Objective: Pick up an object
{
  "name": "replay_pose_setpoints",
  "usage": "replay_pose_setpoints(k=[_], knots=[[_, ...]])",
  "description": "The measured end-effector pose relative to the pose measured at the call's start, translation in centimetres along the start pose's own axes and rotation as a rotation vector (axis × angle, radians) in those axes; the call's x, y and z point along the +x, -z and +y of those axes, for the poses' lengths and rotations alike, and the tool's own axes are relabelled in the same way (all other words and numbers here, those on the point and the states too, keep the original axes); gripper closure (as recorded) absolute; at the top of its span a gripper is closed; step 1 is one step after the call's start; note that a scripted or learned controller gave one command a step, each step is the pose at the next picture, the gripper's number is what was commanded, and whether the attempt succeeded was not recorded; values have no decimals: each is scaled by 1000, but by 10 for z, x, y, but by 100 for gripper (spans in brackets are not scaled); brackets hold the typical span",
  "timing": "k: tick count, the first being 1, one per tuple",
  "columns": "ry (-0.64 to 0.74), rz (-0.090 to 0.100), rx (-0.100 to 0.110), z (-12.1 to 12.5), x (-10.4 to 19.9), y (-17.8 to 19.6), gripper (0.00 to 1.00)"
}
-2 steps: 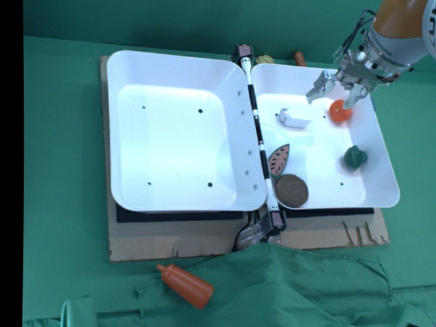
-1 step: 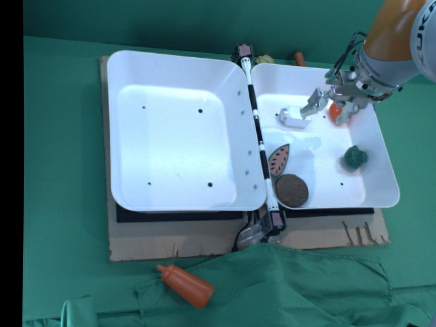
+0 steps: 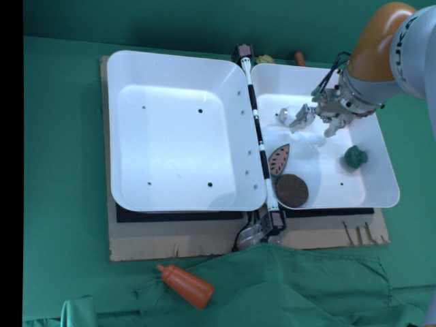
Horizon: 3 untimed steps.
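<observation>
White plastic forms the two shallow bins set side by side on a green-covered bench (image 3: 61, 148), over a sheet of brown cardboard (image 3: 136, 244). Left bin (image 3: 129, 73): bare floor marked by a few small dark holes. Right bin (image 3: 381, 196): a dark green lumpy object (image 3: 355, 157) near the right wall, a round dark brown disc (image 3: 291, 190) at the near left corner, and a watermelon-slice toy (image 3: 278, 159) leaning just above the disc beside the divider; a small pale object (image 3: 283, 115) lies farther back. Grey arm with orange band (image 3: 381, 39) enters from the right, its hand (image 3: 319, 122) poised over the middle of the right bin, fingers spread apart with nothing visible between them, well apart from the green object. Outside the bins, an orange bottle (image 3: 185, 285) lies on its side on the cloth at the near edge.
</observation>
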<state>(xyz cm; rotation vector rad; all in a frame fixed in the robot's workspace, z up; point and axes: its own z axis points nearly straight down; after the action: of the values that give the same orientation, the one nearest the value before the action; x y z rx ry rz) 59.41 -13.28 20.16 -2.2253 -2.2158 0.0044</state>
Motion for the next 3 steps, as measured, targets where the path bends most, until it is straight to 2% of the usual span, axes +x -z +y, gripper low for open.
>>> replay_pose_setpoints(k=[1,2,3], knots=[[1,-2,-11,3,-2,-17,0],[-2,-6,-25,5,-4,-2,100],[1,-3,-13,1,-13,51,100]])
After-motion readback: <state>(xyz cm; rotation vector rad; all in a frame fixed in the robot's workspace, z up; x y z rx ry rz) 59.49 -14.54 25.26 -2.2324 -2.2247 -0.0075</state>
